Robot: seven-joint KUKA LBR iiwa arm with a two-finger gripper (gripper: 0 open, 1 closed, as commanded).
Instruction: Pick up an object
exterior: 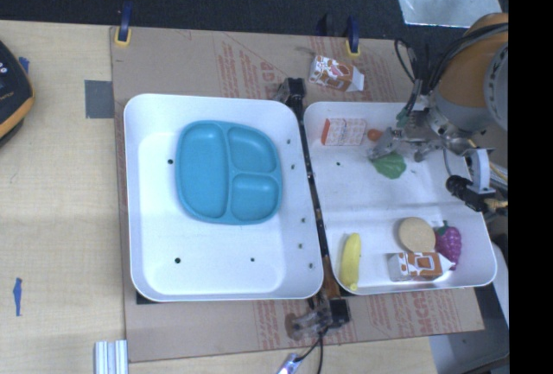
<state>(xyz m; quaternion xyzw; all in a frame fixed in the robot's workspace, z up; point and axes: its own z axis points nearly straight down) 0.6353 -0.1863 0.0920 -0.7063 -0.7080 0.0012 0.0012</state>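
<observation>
Table (60, 217): light wood, overlaid with a cardboard sheet (216, 53) that carries two shallow white bins side by side.

Left bin (216, 273): holds a blue divided plate (229, 172) toward its far edge.

Right bin (346, 191): holds the loose objects.

Arm (475, 79): grey with orange band, over the right bin's far right corner.

End effector (399, 148): low over the far right part of the right bin, directly above a green item (390, 166); whether it is spread or pressed together cannot be told.

Small carton (344, 132): near the right bin's far edge.

Banana (350, 261), round tan item (416, 234), purple grapes (449, 244), second carton (417, 266): along the right bin's near edge.

Packet (335, 74): on the cardboard beyond the right bin.
</observation>
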